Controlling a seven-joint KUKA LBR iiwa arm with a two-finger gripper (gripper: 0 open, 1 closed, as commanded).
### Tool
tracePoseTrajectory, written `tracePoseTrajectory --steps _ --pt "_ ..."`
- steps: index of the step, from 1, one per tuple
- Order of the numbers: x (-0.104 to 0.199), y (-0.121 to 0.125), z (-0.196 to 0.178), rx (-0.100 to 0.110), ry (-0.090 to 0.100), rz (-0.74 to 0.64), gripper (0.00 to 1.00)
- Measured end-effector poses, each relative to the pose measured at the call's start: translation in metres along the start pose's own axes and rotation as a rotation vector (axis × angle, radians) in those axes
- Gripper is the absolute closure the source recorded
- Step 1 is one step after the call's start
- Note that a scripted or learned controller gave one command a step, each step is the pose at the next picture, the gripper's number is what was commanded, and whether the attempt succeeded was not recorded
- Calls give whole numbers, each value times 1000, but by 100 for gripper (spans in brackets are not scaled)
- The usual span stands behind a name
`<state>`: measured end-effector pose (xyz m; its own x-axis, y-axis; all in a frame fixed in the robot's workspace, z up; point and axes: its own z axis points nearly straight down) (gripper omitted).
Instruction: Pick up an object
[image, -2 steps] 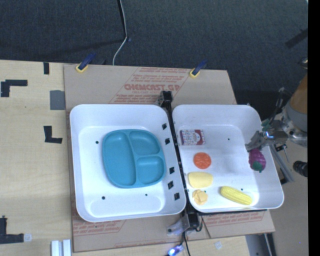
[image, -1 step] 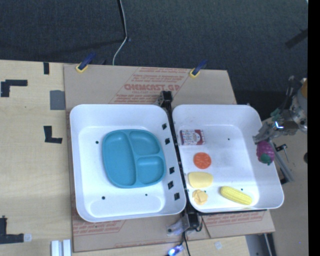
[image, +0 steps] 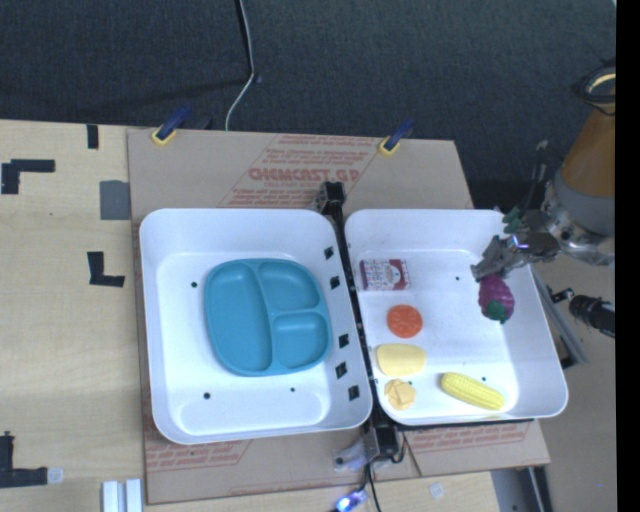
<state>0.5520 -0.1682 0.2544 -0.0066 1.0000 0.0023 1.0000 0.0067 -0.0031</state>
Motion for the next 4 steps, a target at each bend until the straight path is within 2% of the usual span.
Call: tracePoseTrajectory --steps 2,4 --pt "96 40 23 4 -1 0 100" --pt "195 55 19 2 -1 0 100"
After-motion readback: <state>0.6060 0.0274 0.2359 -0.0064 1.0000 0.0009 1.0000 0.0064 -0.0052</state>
